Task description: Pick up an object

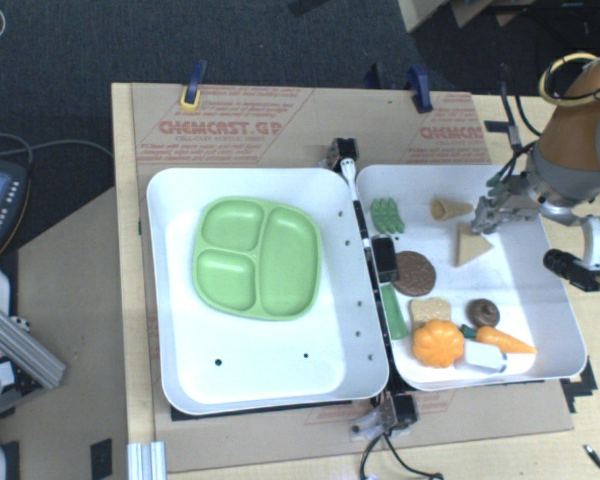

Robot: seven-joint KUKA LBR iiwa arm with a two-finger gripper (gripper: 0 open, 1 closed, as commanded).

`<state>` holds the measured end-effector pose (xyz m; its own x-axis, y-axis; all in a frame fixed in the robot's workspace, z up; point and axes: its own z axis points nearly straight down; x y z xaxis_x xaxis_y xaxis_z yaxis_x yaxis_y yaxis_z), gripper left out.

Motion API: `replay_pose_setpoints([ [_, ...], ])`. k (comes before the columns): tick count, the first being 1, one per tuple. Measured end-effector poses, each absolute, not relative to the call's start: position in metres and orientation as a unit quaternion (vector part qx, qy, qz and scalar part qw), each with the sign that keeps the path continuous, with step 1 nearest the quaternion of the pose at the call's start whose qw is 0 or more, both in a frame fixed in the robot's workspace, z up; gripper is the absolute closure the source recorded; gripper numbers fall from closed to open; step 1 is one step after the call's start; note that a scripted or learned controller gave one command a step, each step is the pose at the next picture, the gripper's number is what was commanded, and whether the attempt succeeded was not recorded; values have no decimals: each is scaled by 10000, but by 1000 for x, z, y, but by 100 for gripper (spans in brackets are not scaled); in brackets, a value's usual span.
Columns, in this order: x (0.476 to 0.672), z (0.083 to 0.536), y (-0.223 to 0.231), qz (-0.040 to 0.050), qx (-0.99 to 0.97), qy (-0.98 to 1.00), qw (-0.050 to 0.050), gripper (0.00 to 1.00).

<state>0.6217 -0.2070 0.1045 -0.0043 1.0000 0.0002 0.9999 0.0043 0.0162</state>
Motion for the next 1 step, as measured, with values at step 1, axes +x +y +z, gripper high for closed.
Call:
replay_pose_setpoints([
  [1,626,150,-202,12,7066,7076,31,100],
])
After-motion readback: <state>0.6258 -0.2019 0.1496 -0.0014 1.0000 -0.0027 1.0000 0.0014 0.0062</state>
